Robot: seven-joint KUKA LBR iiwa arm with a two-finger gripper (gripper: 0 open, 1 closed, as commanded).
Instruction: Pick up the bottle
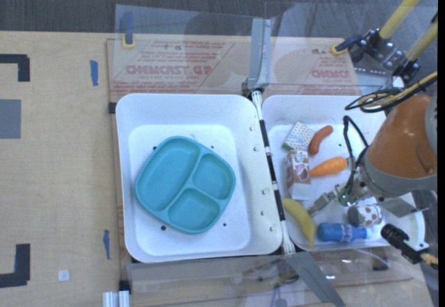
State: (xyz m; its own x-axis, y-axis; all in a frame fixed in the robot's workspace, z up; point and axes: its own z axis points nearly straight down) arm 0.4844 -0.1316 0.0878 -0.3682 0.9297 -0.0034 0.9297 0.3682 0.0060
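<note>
**Arm poised over a crowded right bin, blue bottle lying at the near edge**

On the left, a shallow white bin [132, 160] holds a teal divided tray [185, 183] with three compartments, set at a slant near the bin's centre.

A grey divider [259, 55] rises at the far end of the seam between the two bins.

The right bin [278, 114] is cluttered. At its left side sit a small patterned carton [299, 136] and, just near of it, a red and white box [299, 167]. A yellow banana [299, 219] lies along the near left corner. Farther right are a reddish sausage [320, 139] and an orange carrot [327, 167].

The blue bottle [342, 233] lies on its side at the near edge, its left end just beside the banana, with a red and white ball-like object [367, 215] close on its far right.

The gripper [344, 194] hangs just far of the bottle; whether it is released or clenched cannot be told.

To grasp well, it would likely need to shift nearward, centre over the bottle's body, and close across its narrow width, avoiding the banana and round object.
</note>
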